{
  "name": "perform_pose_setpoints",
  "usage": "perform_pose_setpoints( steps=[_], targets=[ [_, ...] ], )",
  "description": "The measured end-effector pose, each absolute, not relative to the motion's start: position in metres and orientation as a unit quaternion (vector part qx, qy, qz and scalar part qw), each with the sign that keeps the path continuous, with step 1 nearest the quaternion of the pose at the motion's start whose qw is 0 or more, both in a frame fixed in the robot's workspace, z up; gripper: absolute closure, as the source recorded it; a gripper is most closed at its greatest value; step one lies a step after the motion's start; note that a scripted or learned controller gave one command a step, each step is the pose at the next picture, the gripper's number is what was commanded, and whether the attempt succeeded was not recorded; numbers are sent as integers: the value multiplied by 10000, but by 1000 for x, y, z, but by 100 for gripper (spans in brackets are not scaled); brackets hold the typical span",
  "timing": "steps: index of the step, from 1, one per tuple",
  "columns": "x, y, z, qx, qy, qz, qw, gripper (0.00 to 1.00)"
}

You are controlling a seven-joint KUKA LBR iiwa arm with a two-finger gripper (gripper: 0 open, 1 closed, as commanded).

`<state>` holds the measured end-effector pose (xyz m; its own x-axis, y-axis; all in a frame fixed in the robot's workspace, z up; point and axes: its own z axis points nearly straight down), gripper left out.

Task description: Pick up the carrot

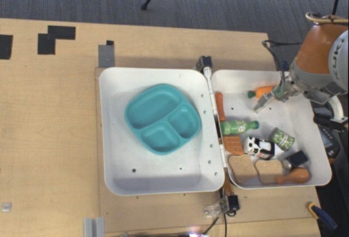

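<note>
The carrot [264,90] is a small orange piece with a green tip at its left end. It lies flat in the far part of the right bin [305,122], pointing left to right, just left of the gripper [271,97], well apart from the other items nearer in the bin.

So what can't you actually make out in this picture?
- Gripper: too small and blurred in the camera view to tell whether it is open or shut.
- Carrot: its right end is hidden behind the gripper, so contact can't be judged.
- Arm: cut off by the right edge.
- Small can: its label is too small to read.
- Black-and-white toy: too blurred to identify.
</note>
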<state>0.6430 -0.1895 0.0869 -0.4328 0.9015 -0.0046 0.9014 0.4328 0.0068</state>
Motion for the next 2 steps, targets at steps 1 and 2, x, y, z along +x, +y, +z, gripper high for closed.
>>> perform_pose_setpoints(
  steps=[1,2],
  targets=[
    [670,-200,87,6532,7571,4,-80,0],
    [673,-193,151,7208,6931,36,59,0]
  ],
)
